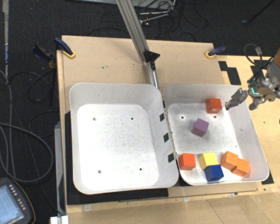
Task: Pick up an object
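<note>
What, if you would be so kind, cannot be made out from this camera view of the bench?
- Arm: cut off by the right edge above the tool.
- Two orange blocks at the right bin's near corner: they overlap, so their contact is unclear.
- Screen at lower left: cut off, too small to read.

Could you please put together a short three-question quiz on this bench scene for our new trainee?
1. True or false: the purple block lies in the left bin.
2. How many orange blocks are in the right bin?
3. Multiple choice: the end effector is (a) above the left bin, (b) at the right bin's far right rim, near the lone orange block, (c) touching the blue block.

Key:
1. False; it lies in the right bin.
2. Four: one near the far side, one beside the yellow block, and two together in the near right corner.
3. b
</note>
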### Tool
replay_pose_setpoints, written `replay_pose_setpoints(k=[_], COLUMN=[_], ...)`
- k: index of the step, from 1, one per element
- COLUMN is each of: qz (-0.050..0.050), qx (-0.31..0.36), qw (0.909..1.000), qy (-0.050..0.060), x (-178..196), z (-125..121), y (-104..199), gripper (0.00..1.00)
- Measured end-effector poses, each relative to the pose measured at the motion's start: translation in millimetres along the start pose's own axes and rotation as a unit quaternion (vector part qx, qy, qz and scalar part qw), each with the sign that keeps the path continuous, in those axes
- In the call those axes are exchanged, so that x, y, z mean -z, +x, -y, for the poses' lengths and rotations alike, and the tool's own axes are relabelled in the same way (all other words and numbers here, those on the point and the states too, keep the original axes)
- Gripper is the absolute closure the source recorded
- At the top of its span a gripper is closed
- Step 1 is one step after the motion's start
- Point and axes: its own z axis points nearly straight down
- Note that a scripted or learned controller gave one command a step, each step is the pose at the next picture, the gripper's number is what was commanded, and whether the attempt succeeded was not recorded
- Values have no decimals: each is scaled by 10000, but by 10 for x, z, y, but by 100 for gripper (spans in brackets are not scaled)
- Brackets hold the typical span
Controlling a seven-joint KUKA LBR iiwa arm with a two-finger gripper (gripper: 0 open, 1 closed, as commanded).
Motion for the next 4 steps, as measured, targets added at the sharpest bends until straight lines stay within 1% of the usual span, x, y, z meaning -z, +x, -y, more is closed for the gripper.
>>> replay_pose_setpoints(k=[1,2,3,4], qz=[-9,-8,-1,5], qx=[-14,-2,-10,-9], qw=[10000,10000,10000,10000], qy=[26,18,6,-16], x=[-628,-1139,-1431,-1309], z=[-42,-95,-95,-106], y=[0,86,91,89], gripper=[0,0,0,100])
